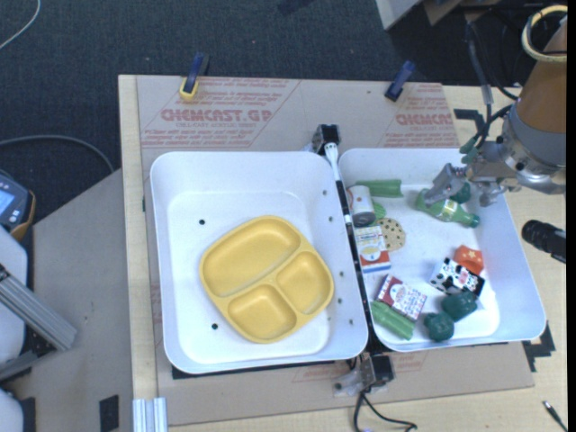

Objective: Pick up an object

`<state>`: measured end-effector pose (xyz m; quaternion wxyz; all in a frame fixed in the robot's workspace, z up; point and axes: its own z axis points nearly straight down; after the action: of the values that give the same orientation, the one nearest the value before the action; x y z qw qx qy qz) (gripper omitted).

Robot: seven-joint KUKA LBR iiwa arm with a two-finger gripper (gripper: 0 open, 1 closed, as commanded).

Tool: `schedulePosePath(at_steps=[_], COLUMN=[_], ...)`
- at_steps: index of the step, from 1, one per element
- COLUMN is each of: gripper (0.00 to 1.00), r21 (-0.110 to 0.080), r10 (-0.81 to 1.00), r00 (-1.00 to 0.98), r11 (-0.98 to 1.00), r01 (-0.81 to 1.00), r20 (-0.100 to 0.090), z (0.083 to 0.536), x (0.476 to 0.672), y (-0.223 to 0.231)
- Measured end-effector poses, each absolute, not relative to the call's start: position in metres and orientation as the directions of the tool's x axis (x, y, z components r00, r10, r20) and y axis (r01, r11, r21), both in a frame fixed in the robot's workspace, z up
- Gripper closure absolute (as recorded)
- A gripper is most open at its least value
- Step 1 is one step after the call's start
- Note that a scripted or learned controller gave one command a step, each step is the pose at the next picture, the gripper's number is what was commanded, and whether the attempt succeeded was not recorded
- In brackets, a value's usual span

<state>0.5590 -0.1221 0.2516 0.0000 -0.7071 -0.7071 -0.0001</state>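
Note:
My gripper [461,185] hangs over the back right part of the right bin [513,241], reaching in from the right. Directly under it lies a green and yellow bottle-like object [448,210], partly covered by the gripper; whether they touch is unclear. Other objects lie in the same bin: a green cylinder [382,187], a small can [362,205], a cookie [391,232], a small carton [373,250], a red box [401,297], a black-and-white patterned piece [457,278] with an orange piece [468,257] beside it, and dark green toys [448,317].
The left bin [180,196] holds a yellow divided plate [266,279]. A black divider clip [326,137] sits where the bins meet at the back. Blue clamps [193,76] [399,81] hold the cardboard base at the far edge.

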Motion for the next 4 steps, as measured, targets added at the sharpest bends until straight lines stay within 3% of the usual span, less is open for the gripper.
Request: schedulePosePath(at_steps=[1, 3, 4], gripper=[0.00, 0.00, 0.00], r21=[-0.007, -0.006, -0.001], r10=[1.000, 1.000, 1.000], r00=[0.000, 0.000, 0.001], r11=[0.000, 0.000, -0.001], r01=[1.000, 1.000, 1.000], r20=[0.002, 0.002, -0.001], z=[0.192, 0.106, 0.085], x=[0.566, 0.563, 0.564], y=[-0.120, -0.118, -0.119])
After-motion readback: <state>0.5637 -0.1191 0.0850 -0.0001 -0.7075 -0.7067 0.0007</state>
